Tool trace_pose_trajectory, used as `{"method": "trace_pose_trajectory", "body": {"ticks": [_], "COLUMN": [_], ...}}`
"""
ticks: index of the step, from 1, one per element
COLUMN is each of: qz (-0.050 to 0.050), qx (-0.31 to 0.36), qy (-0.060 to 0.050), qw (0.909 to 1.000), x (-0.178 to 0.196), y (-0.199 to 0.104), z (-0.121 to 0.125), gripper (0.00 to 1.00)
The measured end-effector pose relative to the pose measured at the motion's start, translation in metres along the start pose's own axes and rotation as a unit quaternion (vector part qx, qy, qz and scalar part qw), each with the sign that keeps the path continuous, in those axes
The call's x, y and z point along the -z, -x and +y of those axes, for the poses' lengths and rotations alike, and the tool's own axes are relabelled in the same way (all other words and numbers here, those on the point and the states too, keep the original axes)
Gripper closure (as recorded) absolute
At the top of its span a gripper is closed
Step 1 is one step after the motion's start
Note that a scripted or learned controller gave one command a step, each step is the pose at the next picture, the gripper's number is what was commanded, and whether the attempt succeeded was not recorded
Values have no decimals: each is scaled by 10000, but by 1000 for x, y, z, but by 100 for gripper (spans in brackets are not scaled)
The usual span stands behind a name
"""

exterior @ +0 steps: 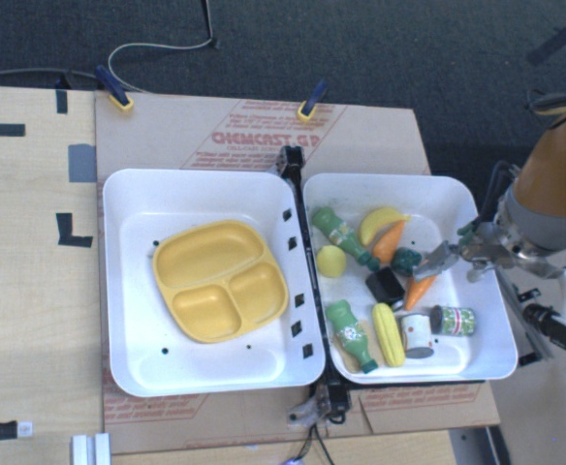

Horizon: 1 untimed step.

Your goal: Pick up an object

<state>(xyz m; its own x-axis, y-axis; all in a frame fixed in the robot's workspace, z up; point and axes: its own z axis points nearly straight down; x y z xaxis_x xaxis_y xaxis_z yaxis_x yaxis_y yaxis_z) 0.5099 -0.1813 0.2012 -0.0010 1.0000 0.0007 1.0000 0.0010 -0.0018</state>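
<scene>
a: where's the two-finger metal gripper (pixel 436 258)?

b: at the right side of the right-hand shallow white plastic bin (pixel 477 204), reaching in over its rim from the grey arm with the orange band (pixel 547 187). its fingers stand apart, spread, with nothing between them.

a: what's closest to it?

b: a small orange carrot-shaped toy (pixel 421 290) lies just under the fingertips, tilted, beside a black block (pixel 385 285). a dark green piece (pixel 406 258) sits just left of the fingers. whether any of them touches the gripper i can't tell.

a: and further out?

b: a second orange carrot (pixel 389 242) leans against a yellow lemon-shaped toy (pixel 379 223). a green plastic bottle (pixel 338 233) lies aslant by the divider, with a small yellow round fruit (pixel 330 261) below it. toward the front: another green bottle (pixel 350 334), a yellow corn cob (pixel 389 333), a white cup with a red mark (pixel 417 333) and a small green-labelled can (pixel 455 321) on its side.

a: crowded, then?

b: yes, the pieces lie close, several touching.

a: the other bin?

b: the left-hand white bin (pixel 128 289) holds a yellow three-compartment plastic tray (pixel 219 279), lying flat, well apart from the gripper.
</scene>
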Motion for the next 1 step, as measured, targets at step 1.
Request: {"method": "trace_pose_trajectory", "body": {"ticks": [1], "qz": [-13], "qx": [10], "qy": [49], "qw": [10000], "x": [-114], "y": [-24], "z": [79], "gripper": [0]}}
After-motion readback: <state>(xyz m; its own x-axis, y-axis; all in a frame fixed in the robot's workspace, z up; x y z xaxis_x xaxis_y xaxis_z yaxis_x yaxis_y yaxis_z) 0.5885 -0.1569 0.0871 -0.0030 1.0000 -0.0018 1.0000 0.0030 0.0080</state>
